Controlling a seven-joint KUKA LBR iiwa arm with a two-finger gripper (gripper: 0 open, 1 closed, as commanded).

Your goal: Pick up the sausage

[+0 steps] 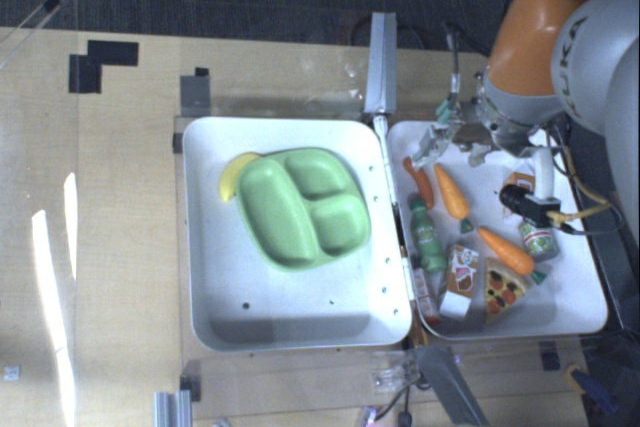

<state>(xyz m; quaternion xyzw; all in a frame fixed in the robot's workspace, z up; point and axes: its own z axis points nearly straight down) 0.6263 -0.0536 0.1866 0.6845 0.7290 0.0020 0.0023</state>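
Arm poised over the far end of the right bin, with nothing seen held in the pincer.

Nearest, in the right bin (590, 310), a pizza slice (503, 288) and a small carton (461, 267) are seen by the front wall, with a green bottle (429, 240) lying along the left wall. Further in, two carrots (505, 251) (451, 192) are laid at a slant, and a small jar (538, 240) is found toward the right side. The sausage (418, 181), thin and reddish, is lying near the bin's far left corner, just beside the upper carrot. In the left bin (215, 315) a green divided tray (303, 205) is resting, with a banana (236, 174) tucked at its far left edge. Farthest back, the pincer (452, 134) is held over the right bin's far rim, just beyond the sausage; how wide it is spread cannot be told.
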